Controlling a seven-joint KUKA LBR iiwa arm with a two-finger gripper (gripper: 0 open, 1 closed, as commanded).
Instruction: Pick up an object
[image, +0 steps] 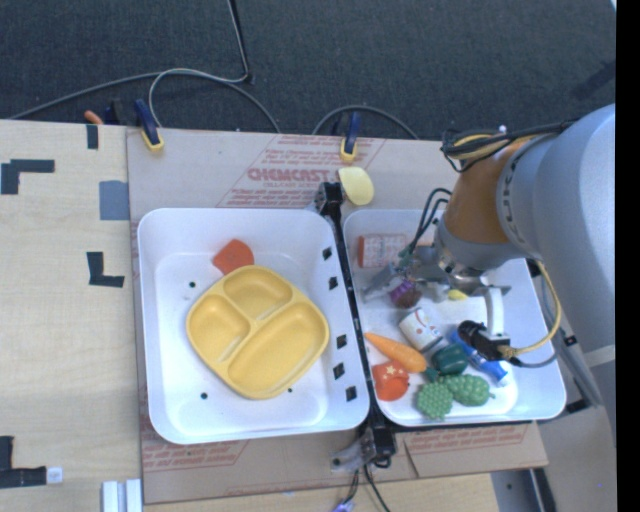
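In the right bin (540, 405), a small dark purple object (405, 293) lies just under the gripper (412, 277). You cannot tell how the jaws stand there. Around it you see a carrot (396, 351), a white cup (419, 327) and green toys (452, 392). A yellow tray (258, 330) sits in the left bin (160, 300).

light: bright, even | shadows: soft, faint | glare: mild on white bins (160, 330) | focus: slightly soft

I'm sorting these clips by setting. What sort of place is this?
Probably a robotics lab test bench, not a kitchen: two white bins sit on cardboard clamped to the bench, toy food such as a carrot fills one, and cables trail across the floor behind.
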